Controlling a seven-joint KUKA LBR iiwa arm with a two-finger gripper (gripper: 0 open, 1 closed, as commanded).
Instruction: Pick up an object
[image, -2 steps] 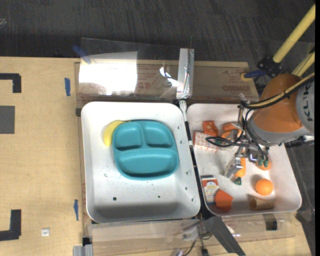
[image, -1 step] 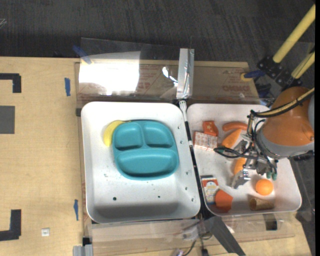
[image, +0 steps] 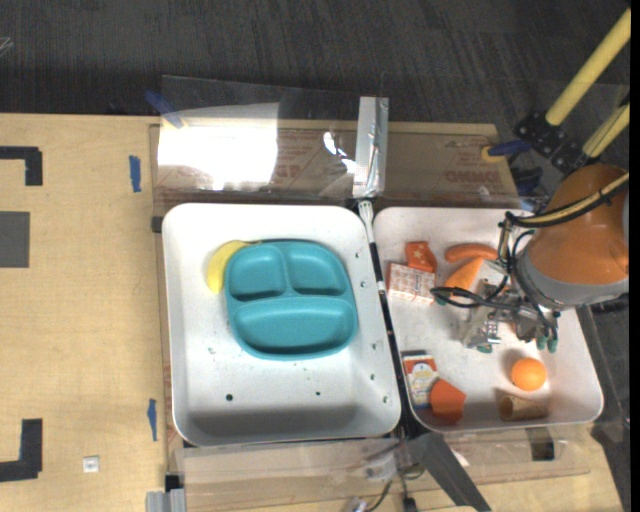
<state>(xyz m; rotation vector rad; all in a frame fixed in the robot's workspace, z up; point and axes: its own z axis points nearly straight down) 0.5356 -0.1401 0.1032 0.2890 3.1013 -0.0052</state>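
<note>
Gripper (image: 490, 325) low in the right bin (image: 585, 400), centre-right of frame; finger state impossible to tell. Around it: orange ball (image: 528, 374) to lower right, carton (image: 409, 281) to upper left, orange block (image: 447, 399) at lower left. Teal tray (image: 290, 298) in left bin (image: 190, 380), over yellow item (image: 219, 262).

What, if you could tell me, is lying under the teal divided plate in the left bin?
A yellow object pokes out from beneath the upper left edge of the teal divided plate in the left bin. The plate covers the rest of it, so its full shape cannot be told.
</note>
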